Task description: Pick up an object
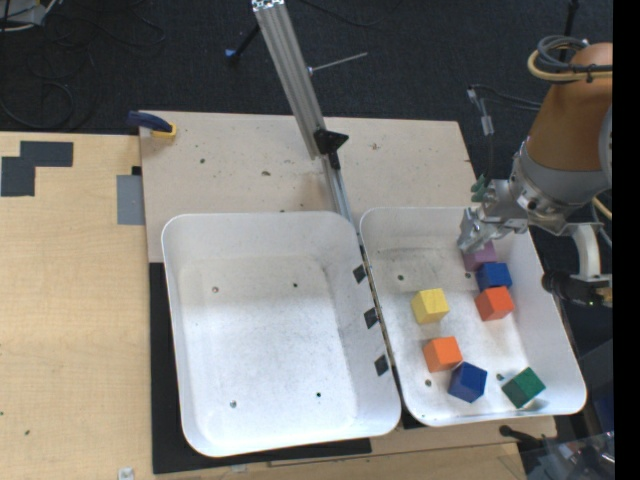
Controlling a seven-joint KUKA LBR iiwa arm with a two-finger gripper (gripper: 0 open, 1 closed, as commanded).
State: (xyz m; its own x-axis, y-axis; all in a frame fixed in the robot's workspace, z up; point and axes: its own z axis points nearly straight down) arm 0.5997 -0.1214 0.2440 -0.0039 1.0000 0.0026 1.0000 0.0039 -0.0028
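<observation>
Camera view shows the gripper [478,236] over a purple block [481,255]; whether it grips, I cannot tell. Likely light, rigid; pinch flat sides.

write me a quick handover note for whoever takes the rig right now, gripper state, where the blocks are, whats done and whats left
Gripper: low in the right bin, at its far right side, directly over a purple block. Whether it grips the block cannot be told.
Blocks, all in the right bin: purple block under the gripper; blue block and red-orange block just in front of it; yellow block mid-bin; orange block, dark blue block and green block along the near edge.
Done: arm brought to the purple block.
Left: confirm a grasp, then lift.
</observation>
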